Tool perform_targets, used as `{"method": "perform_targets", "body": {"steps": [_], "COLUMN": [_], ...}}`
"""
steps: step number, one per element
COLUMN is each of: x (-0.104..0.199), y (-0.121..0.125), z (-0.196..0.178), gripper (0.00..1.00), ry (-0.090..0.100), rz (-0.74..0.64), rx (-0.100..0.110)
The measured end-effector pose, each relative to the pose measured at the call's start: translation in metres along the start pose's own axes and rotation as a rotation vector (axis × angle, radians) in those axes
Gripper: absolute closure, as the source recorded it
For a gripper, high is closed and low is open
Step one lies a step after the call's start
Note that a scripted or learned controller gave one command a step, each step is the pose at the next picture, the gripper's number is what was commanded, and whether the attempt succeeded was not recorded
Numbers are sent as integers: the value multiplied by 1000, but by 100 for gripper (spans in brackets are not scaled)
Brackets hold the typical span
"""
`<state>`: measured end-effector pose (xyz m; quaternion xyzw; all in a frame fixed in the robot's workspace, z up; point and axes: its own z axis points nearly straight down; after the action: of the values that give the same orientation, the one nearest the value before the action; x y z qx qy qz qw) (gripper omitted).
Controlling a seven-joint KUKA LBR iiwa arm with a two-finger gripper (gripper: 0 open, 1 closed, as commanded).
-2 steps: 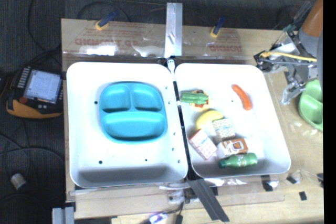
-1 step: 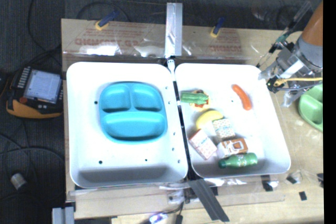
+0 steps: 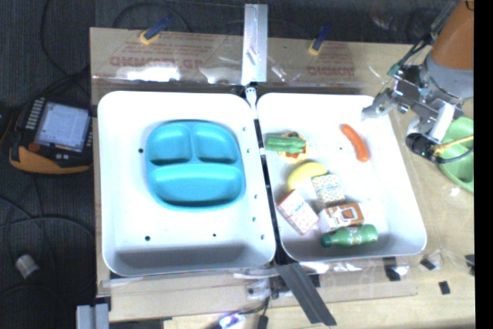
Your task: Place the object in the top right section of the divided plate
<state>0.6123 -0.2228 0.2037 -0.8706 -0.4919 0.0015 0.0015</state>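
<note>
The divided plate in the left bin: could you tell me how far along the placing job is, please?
Nothing looks done: the blue divided plate has nothing in its top right section. Nothing is in hand either; the end effector sits at the right bin's upper right edge, near the orange sausage. The other toy foods, such as the green bottle, lie in that bin. Picking and placing remain.

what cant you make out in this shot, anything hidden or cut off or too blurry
- Arm: cut off by the camera view's right edge above the wrist.
- Hand: small and blurred; finger state unclear.
- Small cartons: print too small to read.
- Green bottle: label unreadable.
- Green object beside the right bin: cut by the edge and partly behind the wrist.
- Blue divided plate: fully visible.
</note>
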Motion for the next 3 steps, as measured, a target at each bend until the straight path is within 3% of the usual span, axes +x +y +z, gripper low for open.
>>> {"method": "perform_targets", "body": {"steps": [1, 2, 3], "x": [33, 20, 9], "y": [28, 30, 17], "z": [-3, 1, -4], "gripper": [0, 0, 0], "ry": [-2, -1, -4], "rz": [616, 822, 826], "rx": [-1, 0, -2]}}
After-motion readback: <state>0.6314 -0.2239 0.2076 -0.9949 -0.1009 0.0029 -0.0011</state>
